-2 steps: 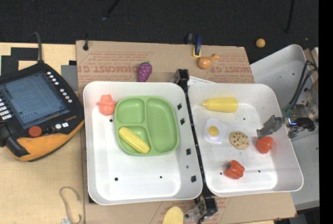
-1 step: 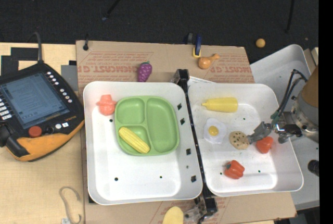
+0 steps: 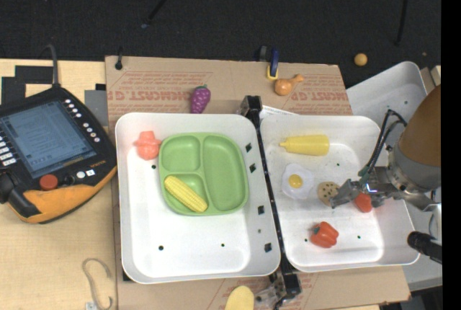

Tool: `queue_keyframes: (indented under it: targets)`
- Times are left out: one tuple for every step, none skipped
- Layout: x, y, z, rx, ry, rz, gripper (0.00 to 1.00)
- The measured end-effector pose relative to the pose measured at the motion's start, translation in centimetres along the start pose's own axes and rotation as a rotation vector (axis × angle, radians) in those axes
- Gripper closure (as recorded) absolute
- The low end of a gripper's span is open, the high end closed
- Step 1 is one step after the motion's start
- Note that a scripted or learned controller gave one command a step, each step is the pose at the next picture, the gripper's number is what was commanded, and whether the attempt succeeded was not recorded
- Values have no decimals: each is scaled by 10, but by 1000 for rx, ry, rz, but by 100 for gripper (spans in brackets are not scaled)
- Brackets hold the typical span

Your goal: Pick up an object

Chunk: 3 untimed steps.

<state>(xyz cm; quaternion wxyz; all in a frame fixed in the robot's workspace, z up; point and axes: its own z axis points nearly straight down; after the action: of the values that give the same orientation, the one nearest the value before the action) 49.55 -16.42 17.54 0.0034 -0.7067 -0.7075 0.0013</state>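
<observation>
1. You are looking down on two shallow white bins side by side: the left bin and the right bin.
2. The arm reaches in from the right, and its gripper sits low over the right bin's right half.
3. A small red object lies right at the gripper's tip; you cannot tell whether it is actually between the fingers, or whether they are spread or closed.
4. Just left of the gripper is a small cookie, and beside that a toy fried egg.
5. A yellow bottle-shaped toy lies near the right bin's far side, and a red pepper lies near its front.
6. In the left bin, a green divided plate holds a corn cob; a pink toy sits just beside the plate's far left corner.
</observation>
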Motion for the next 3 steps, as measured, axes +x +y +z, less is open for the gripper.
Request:
queue_keyframes:
  targets:
    - [9,-4,47,1,1,0,0]
    - [11,-3,90,-4,-2,1,0]
    - [9,-3,77,-5,-1,7,100]
